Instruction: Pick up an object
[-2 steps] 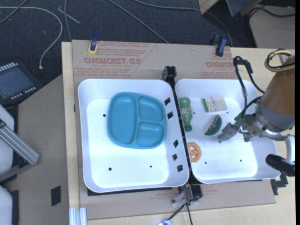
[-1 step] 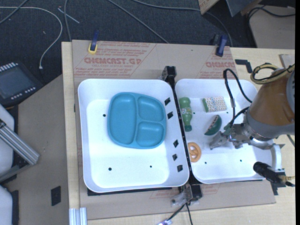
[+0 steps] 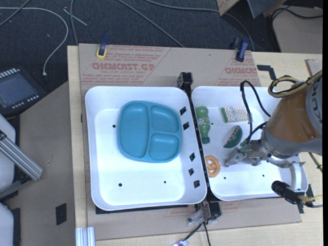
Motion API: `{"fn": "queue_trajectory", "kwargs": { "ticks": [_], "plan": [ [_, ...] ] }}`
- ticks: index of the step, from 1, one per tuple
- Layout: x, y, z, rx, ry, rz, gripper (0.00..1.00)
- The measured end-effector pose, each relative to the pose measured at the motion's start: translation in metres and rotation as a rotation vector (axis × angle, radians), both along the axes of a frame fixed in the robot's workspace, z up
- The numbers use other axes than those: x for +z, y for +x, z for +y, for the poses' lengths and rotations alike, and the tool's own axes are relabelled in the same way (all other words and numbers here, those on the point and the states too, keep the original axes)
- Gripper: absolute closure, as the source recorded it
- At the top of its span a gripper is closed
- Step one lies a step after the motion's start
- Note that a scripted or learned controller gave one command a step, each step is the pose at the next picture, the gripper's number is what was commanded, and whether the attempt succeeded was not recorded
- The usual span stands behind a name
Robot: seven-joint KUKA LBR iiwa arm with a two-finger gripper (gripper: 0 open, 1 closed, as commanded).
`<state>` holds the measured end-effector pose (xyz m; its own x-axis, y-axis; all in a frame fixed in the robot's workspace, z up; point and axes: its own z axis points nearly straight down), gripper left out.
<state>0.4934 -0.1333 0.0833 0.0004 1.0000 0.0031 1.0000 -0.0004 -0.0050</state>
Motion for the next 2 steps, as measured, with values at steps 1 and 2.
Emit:
{"fn": "queue_trajectory", "kwargs": {
  "ticks": [1, 2],
  "plan": [
    [0.012, 0.001, 0.000, -0.001, -0.001, -0.004, 1.00],
    [0.069, 0.012, 0.003, 0.002, -0.004, -0.011, 1.00]
  ]
}}
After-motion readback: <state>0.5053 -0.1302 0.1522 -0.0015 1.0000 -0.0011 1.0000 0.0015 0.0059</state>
